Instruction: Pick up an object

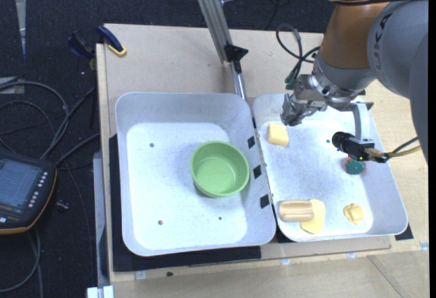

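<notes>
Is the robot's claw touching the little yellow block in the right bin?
Cannot tell. In the camera view the gripper hangs just above the yellow block, its tip meeting the block's top corner from this slant, so no plain gap or contact shows.

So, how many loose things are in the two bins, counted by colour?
Green: 1, the bowl in the left bin.
Yellow or tan: 4, the block under the hand, the roll, the wedge touching it, and the small piece.
Teal: 1, the small object.
Total: 6.
</notes>
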Action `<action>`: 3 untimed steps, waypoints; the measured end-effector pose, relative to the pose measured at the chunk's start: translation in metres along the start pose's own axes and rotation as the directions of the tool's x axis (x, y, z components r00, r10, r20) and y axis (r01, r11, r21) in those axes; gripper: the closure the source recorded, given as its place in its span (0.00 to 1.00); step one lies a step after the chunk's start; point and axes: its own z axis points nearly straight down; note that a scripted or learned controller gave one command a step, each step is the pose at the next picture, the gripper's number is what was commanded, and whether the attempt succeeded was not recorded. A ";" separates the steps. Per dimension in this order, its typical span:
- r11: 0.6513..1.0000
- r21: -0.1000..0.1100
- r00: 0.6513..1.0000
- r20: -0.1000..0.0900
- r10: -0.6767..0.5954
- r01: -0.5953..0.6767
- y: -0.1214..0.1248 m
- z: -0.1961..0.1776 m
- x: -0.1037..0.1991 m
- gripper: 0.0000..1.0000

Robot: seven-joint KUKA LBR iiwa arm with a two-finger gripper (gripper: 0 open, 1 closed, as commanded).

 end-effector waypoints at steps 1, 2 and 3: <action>1.000 0.001 1.000 0.000 -0.001 0.001 -0.003 0.007 0.055 1.00; 1.000 0.001 1.000 0.000 0.000 0.000 -0.003 0.006 0.101 1.00; 1.000 0.001 1.000 0.000 0.001 -0.001 -0.011 -0.004 0.143 1.00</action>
